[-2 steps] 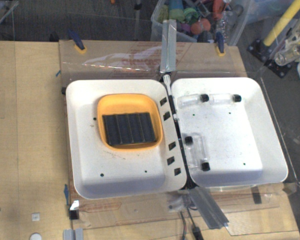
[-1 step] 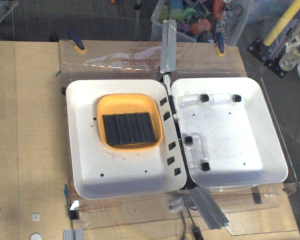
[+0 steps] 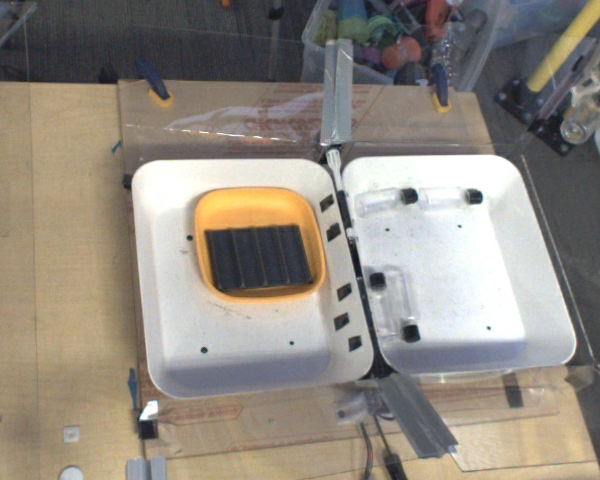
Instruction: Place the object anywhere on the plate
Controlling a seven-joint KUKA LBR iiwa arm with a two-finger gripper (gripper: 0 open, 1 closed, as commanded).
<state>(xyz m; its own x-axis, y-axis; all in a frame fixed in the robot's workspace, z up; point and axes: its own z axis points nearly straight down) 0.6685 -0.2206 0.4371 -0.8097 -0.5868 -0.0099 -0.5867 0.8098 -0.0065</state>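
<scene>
Two shallow white bins sit side by side on a wooden bench [image 3: 50, 268], viewed from above at a slant.

**Camera view: surface and room**
- The left bin [image 3: 170, 318] holds an orange plate [image 3: 255, 200] in its upper middle.
- The task object, a dark ribbed block [image 3: 258, 258], lies flat on the plate, inside the raised orange rim. Its long side runs left to right.
- The right bin [image 3: 460, 268] holds two clear tubes with black caps. The upper tube [image 3: 440, 198] lies near the far wall. The lower tube [image 3: 392, 303] lies just beside the inner wall.
- A metal bar [image 3: 337, 93] runs from the far edge down to the seam between the bins.
- Beyond the bench you see a clear crate of coloured toys [image 3: 400, 13] and a yellow pole [image 3: 575, 33] at the upper right.

**Camera view: edges and open room**
- The bins touch along a dark seam [image 3: 346, 268] that carries a row of small black tabs.
- The block stays clear of all bin walls. White floor shows around the plate on every side, widest toward the near edge.
- The middle and right of the right bin floor are bare white.
- Blue clamps [image 3: 158, 88] grip the far edge of the board under the bins.

**Pincer state**
- You cannot tell from this view whether the pincer is spread or pressed together.
</scene>
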